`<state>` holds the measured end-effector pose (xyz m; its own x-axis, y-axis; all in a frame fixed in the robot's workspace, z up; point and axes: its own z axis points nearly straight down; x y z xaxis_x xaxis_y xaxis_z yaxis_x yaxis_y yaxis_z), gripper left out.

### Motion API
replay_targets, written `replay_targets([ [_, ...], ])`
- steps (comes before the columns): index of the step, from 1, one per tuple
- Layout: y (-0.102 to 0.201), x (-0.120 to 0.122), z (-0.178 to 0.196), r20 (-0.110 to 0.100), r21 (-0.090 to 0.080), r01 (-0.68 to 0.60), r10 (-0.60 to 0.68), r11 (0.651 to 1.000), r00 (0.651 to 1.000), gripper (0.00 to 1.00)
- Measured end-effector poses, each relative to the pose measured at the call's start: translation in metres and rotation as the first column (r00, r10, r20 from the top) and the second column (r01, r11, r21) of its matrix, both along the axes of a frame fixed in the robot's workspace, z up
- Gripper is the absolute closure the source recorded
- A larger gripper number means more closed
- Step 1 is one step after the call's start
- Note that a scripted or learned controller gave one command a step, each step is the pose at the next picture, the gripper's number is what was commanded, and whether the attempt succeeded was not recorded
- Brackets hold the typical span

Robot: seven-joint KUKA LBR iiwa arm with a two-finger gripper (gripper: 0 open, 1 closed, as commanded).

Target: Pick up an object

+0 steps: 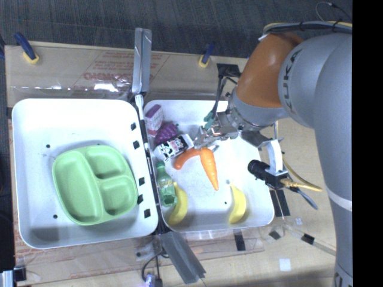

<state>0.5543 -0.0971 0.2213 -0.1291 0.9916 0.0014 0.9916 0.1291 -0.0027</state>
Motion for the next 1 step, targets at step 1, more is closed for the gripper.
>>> replay_targets([
  [1, 0.0247, -0.0212, -0.0317, -0.005, -0.001, 0.086, -0.086, 0.996, 0.996, 1.00],
])
